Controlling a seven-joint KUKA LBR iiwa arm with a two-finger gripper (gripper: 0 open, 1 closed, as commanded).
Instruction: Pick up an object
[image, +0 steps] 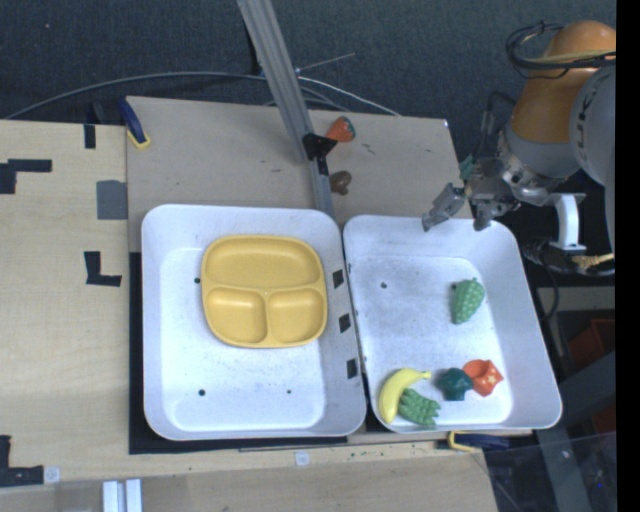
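Note:
My gripper (461, 214) hangs open over the back edge of the right bin (400, 310), with nothing between its fingers. A green bunch of grapes (466, 300) lies in that bin below the gripper, toward the right wall. Along the bin's front edge sit a yellow banana (396, 388), a light green toy (419, 408), a dark teal toy (455, 383) and a red-orange toy (484, 377), close together.
The left bin (170, 400) holds a yellow divided plate (265, 290). A grey metal pole (285, 80) with a black clamp rises behind the bins. The arm's orange band (555, 100) is at the upper right.

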